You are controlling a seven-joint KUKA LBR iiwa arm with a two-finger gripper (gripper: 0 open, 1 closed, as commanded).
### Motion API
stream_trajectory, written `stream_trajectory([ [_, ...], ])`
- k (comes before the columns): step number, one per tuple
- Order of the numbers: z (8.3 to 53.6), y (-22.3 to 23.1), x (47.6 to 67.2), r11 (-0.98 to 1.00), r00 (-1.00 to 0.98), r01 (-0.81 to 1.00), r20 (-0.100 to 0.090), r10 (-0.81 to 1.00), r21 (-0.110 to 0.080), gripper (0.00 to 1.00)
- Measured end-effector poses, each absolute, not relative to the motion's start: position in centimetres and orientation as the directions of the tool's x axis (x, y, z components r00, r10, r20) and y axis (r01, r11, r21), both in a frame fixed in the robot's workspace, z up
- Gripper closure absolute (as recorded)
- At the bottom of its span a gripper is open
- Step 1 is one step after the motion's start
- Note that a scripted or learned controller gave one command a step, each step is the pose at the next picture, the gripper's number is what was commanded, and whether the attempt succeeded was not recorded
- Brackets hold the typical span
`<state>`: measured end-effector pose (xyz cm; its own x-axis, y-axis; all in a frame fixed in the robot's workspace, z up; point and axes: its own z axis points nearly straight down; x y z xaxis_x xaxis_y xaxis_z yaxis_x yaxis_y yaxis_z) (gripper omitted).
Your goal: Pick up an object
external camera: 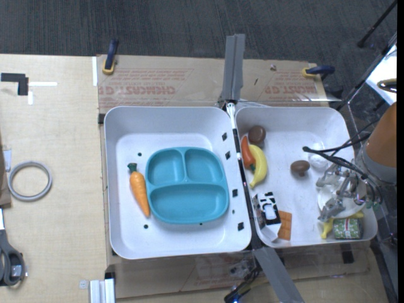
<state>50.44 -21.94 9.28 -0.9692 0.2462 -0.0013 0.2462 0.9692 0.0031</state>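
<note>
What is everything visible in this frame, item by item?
left bin: 1, white, bench centre
right bin: 1, white, beside the left bin
divided plate: 1, teal, three sections, middle of left bin
toy carrot: 1, orange with green top, left bin, at the plate's left edge
toy banana: 1, yellow, right bin near the divider
brown round items: 2, right bin, one at the back, one mid-bin
black-and-white item: 1, right bin, front left
orange card: 1, right bin, front
green packet: 1, right bin, front right corner
tape roll: 1, grey, on the bench at left
clamps: 2, blue and yellow, back edge
gripper: 1, metal, over the right bin's right side
</note>
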Motion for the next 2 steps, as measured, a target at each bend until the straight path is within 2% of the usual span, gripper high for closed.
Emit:
stream_trajectory([
  [1, 10.2, -21.5, 50.7, 0.971, -0.971, 0.240, -0.002, 0.240, 0.009, 1.00],
  [2, 16.8, -15.5, 57.4, 0.959, -0.959, 0.283, -0.004, 0.283, 0.001, 1.00],
])
